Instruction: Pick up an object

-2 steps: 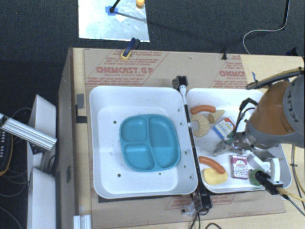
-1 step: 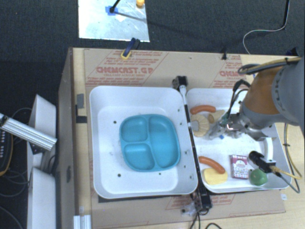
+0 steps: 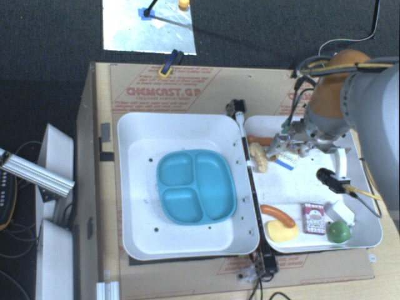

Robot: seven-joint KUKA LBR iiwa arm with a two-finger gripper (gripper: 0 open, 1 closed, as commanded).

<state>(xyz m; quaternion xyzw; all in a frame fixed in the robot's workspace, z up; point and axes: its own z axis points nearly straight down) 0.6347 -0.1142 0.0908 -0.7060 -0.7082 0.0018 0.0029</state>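
Reaching into the right bin (image 3: 372, 233) from the right, the gripper (image 3: 284, 144) hangs low near the bin's far left corner; whether its fingers are spread or pressed together cannot be told. Just beside it lie a small blue-and-white packet (image 3: 286, 161) and a tan piece (image 3: 257, 155), while a sausage (image 3: 277, 214), yellow piece (image 3: 281, 231), red box (image 3: 314, 219) and green ball (image 3: 338, 231) rest along the near wall. The left bin (image 3: 134, 186) holds a blue divided plate (image 3: 195, 187).

A blue divided tray (image 3: 195, 187) fills the middle of the left bin (image 3: 134, 136), leaving open floor only along its walls. In the right bin (image 3: 369, 233), a sausage (image 3: 278, 214), yellow piece (image 3: 281, 231), red box (image 3: 314, 219) and green ball (image 3: 338, 231) crowd the near edge; bare floor lies mid-bin, beside the arm (image 3: 350, 99).
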